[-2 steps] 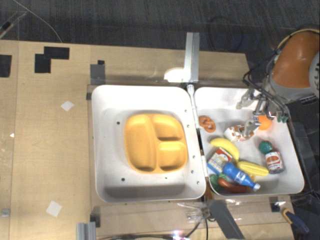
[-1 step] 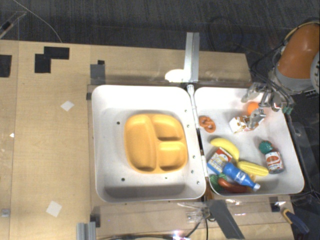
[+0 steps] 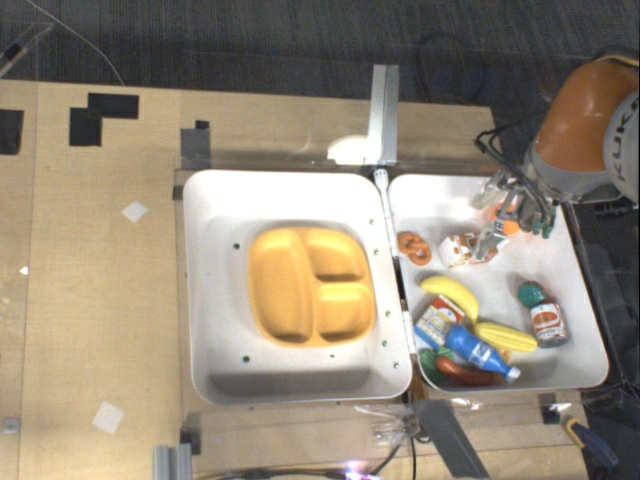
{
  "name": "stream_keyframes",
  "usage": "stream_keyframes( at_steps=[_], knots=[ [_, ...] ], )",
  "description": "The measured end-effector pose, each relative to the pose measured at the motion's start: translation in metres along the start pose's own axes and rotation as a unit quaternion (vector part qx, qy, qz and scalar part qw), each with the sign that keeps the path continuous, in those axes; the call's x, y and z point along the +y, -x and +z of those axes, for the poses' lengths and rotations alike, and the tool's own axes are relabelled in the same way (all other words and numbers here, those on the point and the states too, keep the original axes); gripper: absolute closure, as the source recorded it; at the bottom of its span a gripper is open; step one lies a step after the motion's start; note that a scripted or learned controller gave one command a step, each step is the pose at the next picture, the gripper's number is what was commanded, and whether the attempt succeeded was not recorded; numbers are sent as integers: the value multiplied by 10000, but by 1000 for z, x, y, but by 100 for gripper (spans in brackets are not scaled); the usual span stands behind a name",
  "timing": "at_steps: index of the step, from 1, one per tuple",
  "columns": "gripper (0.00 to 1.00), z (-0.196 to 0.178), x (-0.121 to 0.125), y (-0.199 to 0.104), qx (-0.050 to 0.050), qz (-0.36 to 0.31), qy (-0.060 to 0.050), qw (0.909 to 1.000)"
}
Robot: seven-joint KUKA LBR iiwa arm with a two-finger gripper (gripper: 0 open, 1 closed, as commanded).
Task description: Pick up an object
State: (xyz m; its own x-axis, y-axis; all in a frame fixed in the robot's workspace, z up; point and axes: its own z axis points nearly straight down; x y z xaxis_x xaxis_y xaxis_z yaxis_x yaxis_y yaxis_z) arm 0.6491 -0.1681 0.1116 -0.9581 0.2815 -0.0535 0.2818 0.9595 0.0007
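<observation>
My gripper (image 3: 497, 230) hangs over the back of the right bin (image 3: 585, 298), below the orange band of the arm (image 3: 585, 118). Its tip is right beside a small white and orange packet (image 3: 458, 251), at the packet's right edge. A pretzel (image 3: 412, 247) lies left of the packet. Nearer the front are two yellow bananas (image 3: 452, 293) (image 3: 506, 337), a blue bottle (image 3: 478, 352), a red and white carton (image 3: 436, 320), a red pepper-like item (image 3: 462, 371) and a small sauce bottle with a green cap (image 3: 542, 314).
The left bin (image 3: 215, 268) holds a yellow divided tray (image 3: 308, 283). A metal post (image 3: 384, 113) rises behind the wall between the bins. Bare bin floor shows around the gripper at the right bin's back.
</observation>
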Motion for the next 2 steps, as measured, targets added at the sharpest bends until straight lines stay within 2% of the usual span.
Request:
stream_keyframes(
  at_steps=[1,2],
  knots=[
    [0,-3,-26,21,133,2334,-7,9723],
    [0,-3,-7,-61,-17,3047,22,9525]
  ],
)
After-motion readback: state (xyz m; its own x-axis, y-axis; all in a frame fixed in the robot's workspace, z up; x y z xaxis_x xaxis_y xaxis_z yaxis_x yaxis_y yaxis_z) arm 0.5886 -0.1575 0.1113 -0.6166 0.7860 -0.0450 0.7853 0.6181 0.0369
